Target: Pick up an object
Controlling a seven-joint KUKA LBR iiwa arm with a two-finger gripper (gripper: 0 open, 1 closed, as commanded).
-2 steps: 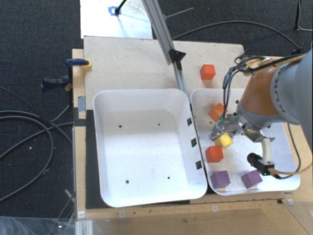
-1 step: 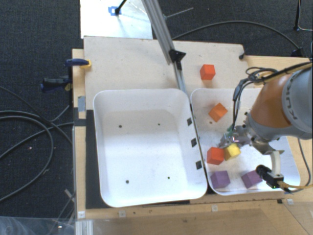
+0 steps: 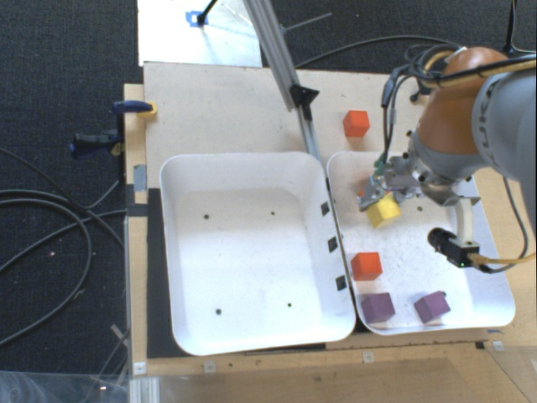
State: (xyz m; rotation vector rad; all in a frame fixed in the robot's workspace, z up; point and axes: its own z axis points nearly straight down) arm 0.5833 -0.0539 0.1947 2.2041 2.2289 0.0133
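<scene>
Right bin (image 3: 495,305): yellow block (image 3: 384,211), seemingly lifted.

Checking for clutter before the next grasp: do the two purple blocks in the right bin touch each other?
Apart. The camera view shows bare white bin floor between the left purple block and the right purple block; they sit side by side near the right bin's front wall.

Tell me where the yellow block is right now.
The yellow block sits in the right bin, toward its upper left, just under the gripper and above the orange block lying in that bin.
</scene>
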